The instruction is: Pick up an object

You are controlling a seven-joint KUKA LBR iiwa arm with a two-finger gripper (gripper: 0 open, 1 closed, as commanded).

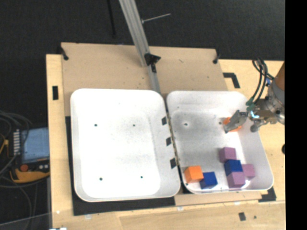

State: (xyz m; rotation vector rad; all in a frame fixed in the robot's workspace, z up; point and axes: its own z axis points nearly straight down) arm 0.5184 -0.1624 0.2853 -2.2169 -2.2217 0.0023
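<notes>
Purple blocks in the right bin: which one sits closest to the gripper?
The upper purple block, just above the blue one; the other two purple blocks lie lower, farther from the gripper.

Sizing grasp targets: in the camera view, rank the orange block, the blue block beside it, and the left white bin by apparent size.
1. Left white bin, by far.
2-3. Orange block and blue block: too alike to rank.

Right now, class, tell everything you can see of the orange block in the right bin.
The orange block is a small cube-like piece, matte, perhaps foam or wood. It sits on the floor of the right bin, near the front-left corner. A blue block sits against its right side. The end effector is well away from it.
</notes>
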